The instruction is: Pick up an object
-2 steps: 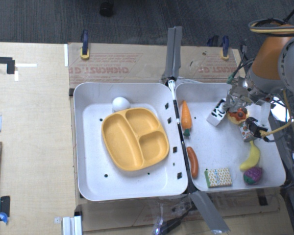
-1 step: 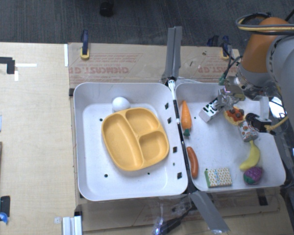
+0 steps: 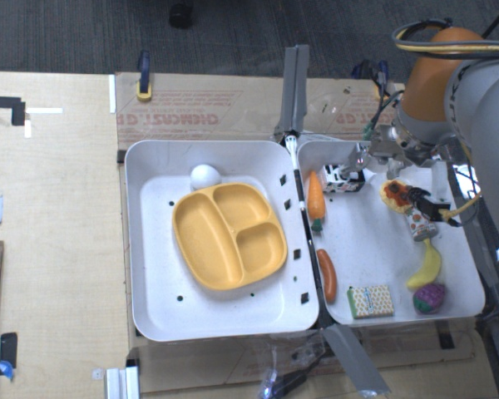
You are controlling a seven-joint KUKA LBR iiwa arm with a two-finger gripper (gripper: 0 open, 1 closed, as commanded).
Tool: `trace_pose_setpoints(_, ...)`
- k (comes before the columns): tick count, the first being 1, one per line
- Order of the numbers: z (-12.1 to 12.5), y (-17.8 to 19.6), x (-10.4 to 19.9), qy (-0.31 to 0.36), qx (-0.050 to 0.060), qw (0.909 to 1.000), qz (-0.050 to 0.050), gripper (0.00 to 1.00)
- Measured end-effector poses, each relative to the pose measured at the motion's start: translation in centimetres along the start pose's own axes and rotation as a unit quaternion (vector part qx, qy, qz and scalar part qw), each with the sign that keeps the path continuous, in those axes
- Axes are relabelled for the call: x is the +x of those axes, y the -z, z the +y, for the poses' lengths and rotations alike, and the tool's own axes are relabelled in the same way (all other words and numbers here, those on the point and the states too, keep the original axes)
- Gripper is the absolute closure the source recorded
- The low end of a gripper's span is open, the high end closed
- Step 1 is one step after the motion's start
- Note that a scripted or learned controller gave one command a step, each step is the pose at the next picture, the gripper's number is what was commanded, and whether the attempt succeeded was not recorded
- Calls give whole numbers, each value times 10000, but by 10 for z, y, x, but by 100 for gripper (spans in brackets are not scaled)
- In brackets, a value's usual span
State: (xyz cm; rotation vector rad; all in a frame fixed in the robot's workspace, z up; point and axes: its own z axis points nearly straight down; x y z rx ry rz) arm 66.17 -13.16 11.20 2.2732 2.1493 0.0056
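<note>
Jaws: at the back of the right bin, near its rear wall, below the grey arm with its orange band; whether they are released or clenched I cannot tell.
Nearest thing: a small black-and-white toy lies just beside the jaws, to their lower left, on the bin floor.
Pizza slice toy: to the right of the jaws, near, not between them.
Carrot: along the right bin's left wall, left of the black-and-white toy.
Sausage: lower on the same wall, well apart from the jaws.
Banana: toward the front right corner, with a purple fruit toy just below it.
Green-edged box: at the front wall; its print is too small to read.
Left bin: holds a yellow three-compartment plate and a white ball touching the plate's back edge.
Writing: red letters, reversed, on the cardboard behind the bins on the worktop; not legible.
</note>
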Motion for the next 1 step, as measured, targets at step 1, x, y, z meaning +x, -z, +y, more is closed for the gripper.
trace_pose_setpoints(1,-11,-4,-48,-19,-94,9999,33,0)
